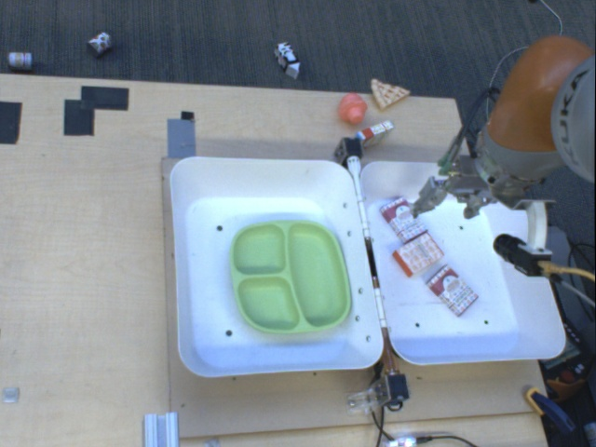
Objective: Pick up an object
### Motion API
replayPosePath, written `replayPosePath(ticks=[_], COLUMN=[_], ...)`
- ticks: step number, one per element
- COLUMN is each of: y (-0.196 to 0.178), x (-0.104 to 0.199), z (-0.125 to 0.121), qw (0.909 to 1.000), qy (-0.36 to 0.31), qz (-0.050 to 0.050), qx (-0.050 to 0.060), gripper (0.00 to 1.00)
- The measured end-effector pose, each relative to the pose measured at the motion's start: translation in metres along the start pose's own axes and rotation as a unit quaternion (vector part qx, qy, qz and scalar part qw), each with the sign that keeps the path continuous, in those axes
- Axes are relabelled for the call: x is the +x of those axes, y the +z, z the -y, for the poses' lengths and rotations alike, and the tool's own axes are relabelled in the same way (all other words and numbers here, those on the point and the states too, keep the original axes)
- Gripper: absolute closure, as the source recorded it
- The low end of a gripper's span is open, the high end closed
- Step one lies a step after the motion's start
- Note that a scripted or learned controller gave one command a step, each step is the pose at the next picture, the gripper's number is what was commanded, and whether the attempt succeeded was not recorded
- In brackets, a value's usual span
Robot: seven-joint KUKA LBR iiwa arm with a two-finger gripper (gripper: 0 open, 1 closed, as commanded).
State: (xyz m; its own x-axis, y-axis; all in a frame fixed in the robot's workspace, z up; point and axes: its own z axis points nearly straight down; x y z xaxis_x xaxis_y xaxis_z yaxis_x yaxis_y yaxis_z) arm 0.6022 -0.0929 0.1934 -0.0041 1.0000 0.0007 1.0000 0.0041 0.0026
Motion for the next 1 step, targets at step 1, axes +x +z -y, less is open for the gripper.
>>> replayPosePath(ticks=[1], y=[0.1069], x=[-0.0007], z=[0.0081], qw=[1.0000], qy=[0.001], qz=[0.001], qx=[-0.003], gripper=[0.00])
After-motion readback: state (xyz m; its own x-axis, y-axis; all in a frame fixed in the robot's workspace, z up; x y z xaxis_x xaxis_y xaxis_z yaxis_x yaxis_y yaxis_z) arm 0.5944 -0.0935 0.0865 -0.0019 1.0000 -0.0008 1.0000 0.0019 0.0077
